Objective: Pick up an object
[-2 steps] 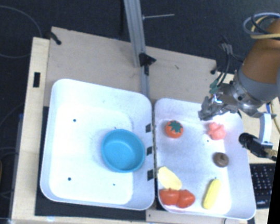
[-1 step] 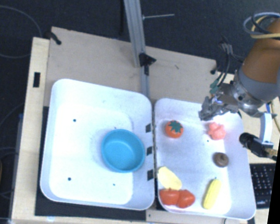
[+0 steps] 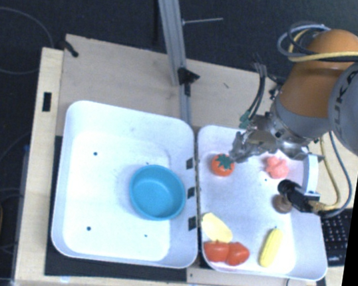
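Note:
In the right bin (image 3: 313, 251), near its far left corner, lies a small orange-red tomato toy with a green top (image 3: 222, 166). My gripper (image 3: 240, 150) hangs just above and right of it, its tip close to the green top. Nothing can be seen held in it. A pink toy (image 3: 275, 166) lies right of the gripper, partly under the wrist. Along the bin's near side are a yellow wedge (image 3: 217, 228), a red pepper-like toy (image 3: 226, 252) and a yellow banana-like toy (image 3: 271, 247).
The left bin (image 3: 82, 157) holds a blue bowl (image 3: 157, 192) near its right side. A small brown item (image 3: 282, 204) sits in the right bin by its right wall. A slanted grey pole (image 3: 174, 44) rises behind the bins.

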You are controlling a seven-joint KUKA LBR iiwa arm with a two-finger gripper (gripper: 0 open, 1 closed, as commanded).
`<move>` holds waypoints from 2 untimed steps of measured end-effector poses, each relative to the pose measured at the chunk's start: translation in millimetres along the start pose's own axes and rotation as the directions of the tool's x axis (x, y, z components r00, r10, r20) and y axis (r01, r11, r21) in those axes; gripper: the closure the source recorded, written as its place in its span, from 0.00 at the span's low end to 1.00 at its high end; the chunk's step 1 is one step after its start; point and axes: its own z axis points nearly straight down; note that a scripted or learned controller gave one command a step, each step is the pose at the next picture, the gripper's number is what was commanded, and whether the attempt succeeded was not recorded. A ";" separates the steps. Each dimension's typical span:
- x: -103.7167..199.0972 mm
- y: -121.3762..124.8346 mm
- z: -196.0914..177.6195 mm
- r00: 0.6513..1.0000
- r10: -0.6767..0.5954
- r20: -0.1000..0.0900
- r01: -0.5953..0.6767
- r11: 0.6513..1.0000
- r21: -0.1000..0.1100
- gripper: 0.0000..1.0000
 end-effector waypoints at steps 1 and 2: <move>39.1 -20.7 -1.4 1.000 0.000 0.000 0.000 1.000 0.001 1.00; 85.3 -45.4 -2.6 1.000 0.000 0.000 0.001 1.000 0.003 1.00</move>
